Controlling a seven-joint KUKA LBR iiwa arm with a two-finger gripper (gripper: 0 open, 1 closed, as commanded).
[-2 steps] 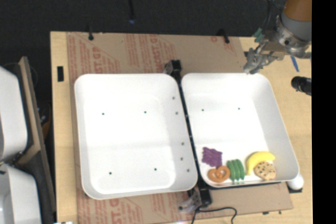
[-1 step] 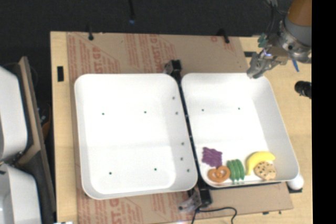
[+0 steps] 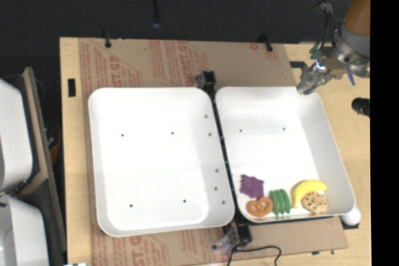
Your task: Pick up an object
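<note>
Your gripper (image 3: 308, 85) hangs over the right bin's (image 3: 274, 152) far right corner; I cannot tell its state. The toys, purple piece (image 3: 251, 185) to banana (image 3: 309, 189), cluster along the opposite near edge, well apart from it.

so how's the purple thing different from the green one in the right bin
The purple thing is flat with ragged edges; the green one is ribbed, made of long ridges side by side. The purple thing lies further up the right bin, out on its floor; the green one lies against the near wall, squeezed between other pieces. Both are small toy-like items in the bin's near corner, far from the hand.
</note>
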